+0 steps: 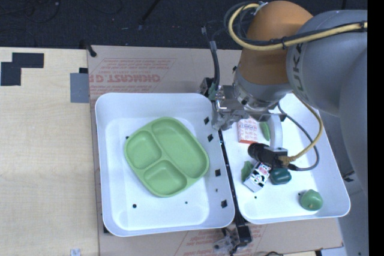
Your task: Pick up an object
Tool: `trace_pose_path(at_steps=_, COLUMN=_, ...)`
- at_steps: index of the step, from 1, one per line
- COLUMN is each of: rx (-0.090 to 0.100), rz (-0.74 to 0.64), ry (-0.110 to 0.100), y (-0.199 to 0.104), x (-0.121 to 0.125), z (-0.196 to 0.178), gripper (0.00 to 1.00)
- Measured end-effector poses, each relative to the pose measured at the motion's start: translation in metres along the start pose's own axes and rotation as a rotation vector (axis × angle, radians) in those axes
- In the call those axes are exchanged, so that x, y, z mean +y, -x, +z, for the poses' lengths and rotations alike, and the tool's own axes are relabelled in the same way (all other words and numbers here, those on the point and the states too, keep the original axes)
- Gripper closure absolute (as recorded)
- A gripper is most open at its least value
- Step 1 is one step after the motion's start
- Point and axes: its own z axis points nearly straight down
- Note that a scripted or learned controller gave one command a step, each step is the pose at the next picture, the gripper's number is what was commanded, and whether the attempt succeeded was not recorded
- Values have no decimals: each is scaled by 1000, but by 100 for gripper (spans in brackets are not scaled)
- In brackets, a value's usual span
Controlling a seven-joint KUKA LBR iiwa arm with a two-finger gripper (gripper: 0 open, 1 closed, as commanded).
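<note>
**Fig. 1.** A pale wooden bench (42, 159) is carrying a brown cardboard sheet (150, 69). Two shallow white bins, the left bin (120, 204) and the right bin (330, 177), are sitting on it side by side. A black patch (15, 72) and a grey patch (78, 87) are showing at the bench's far left.

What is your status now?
Gripper over right bin, near its left wall. Orange packet beside it, green object in the near corner. Green plate sits in left bin.
</note>
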Motion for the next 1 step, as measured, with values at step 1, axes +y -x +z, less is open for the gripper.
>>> trace_pose_path(at_steps=1, rx=0, rz=-1, ry=2, y=-55, x=-8, z=-4, gripper=100)
